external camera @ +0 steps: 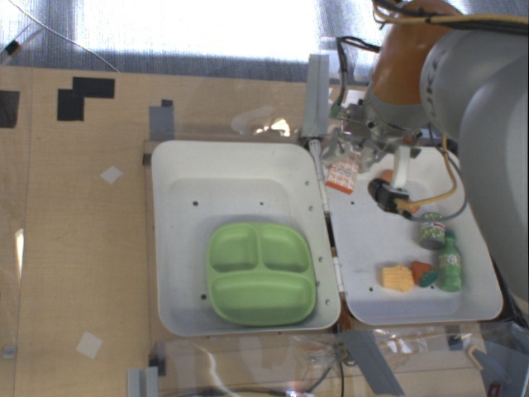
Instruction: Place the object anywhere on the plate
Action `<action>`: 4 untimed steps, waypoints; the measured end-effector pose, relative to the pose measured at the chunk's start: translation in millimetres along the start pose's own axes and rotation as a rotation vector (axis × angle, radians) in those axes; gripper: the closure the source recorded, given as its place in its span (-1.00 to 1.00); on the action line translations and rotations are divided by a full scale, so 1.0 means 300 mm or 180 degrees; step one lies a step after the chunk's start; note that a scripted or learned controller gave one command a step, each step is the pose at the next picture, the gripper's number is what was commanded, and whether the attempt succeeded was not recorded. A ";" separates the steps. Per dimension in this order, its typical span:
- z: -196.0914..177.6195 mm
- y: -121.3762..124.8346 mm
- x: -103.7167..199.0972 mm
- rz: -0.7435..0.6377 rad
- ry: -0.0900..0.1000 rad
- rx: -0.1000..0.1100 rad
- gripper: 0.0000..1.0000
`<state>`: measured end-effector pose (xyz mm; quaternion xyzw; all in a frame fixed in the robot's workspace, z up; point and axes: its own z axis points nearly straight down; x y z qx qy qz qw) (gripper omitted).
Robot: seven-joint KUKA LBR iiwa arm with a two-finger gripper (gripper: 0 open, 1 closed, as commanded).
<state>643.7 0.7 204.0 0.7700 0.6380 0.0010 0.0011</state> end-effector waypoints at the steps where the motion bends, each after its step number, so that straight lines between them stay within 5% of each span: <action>1: 0.065 -0.232 0.017 -0.0232 0.0003 0.0007 1.00; 2: 0.065 -0.437 0.191 0.0105 0.0004 0.0008 1.00; 3: 0.066 -0.557 0.269 0.0103 0.0002 0.0012 1.00; 4: 0.065 -0.555 0.267 0.0107 0.0002 0.0010 -1.00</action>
